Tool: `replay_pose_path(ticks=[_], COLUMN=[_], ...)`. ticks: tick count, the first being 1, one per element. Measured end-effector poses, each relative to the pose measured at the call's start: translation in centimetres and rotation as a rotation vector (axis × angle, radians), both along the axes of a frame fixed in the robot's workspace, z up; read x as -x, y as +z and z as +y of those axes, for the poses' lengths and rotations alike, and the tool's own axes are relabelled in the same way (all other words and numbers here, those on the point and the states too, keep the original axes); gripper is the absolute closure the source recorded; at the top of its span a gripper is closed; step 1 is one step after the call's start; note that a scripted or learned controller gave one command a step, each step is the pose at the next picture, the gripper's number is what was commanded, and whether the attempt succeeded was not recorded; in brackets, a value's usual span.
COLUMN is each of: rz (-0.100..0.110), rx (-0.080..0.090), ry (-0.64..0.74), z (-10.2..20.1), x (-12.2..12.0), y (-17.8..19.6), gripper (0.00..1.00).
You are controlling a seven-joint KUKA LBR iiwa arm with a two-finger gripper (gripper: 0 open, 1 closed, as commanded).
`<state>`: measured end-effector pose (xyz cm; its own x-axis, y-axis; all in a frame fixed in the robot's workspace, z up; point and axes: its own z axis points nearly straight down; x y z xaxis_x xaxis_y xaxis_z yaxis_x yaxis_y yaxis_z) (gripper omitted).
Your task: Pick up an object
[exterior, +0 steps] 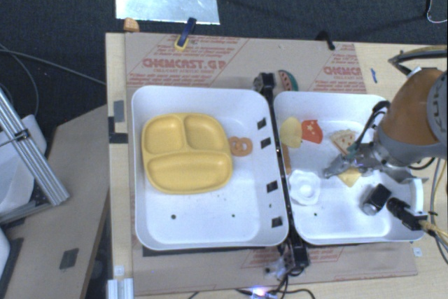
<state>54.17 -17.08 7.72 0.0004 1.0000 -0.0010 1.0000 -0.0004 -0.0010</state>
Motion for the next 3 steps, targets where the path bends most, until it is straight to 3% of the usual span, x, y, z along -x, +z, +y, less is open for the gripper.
replay_pose_path(ticks=[1,2,3], rz=[-0.006,-0.006,0.003], rx=[-0.001,0.000,-0.001], ry=[0.007,0.005,-0.004], z=[2.7,2.5,-1.5], x=[-3.6,-3.6,3.9], y=[0.8,1.9,0.7], gripper=[0.00,1.00,1.00])
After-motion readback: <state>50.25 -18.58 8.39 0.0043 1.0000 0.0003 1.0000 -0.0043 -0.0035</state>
